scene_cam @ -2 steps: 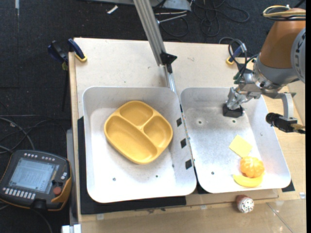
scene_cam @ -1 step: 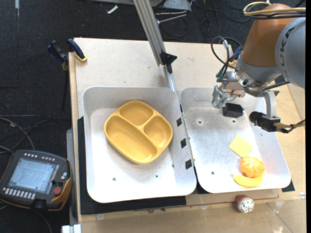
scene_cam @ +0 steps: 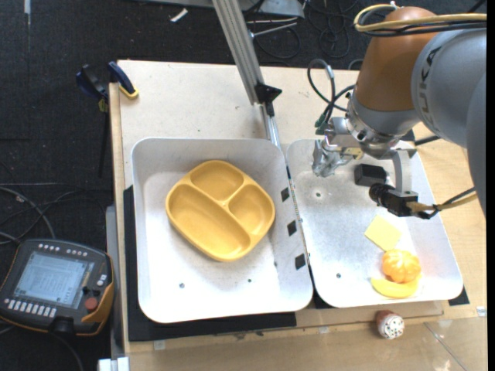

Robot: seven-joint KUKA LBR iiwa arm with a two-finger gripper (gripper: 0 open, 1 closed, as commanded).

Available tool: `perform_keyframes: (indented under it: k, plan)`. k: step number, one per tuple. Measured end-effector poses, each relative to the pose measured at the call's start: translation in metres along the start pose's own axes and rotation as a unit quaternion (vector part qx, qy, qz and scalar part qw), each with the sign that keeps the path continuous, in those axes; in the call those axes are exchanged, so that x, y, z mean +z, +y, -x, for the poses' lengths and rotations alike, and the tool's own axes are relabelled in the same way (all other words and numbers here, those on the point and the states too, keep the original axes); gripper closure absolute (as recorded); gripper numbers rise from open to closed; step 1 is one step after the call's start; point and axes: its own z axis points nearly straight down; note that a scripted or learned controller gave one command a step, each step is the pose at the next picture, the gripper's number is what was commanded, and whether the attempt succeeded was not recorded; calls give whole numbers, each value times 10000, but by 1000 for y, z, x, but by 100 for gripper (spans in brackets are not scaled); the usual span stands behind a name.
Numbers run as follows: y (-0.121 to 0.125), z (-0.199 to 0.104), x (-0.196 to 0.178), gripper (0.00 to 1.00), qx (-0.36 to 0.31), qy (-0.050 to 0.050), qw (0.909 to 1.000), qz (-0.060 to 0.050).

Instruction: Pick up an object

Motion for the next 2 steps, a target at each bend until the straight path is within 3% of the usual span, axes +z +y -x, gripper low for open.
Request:
perform_keyframes:
  k: [2]
  plan:
    - [1, -112, -17, 100, -3, -2, 10000, 13]
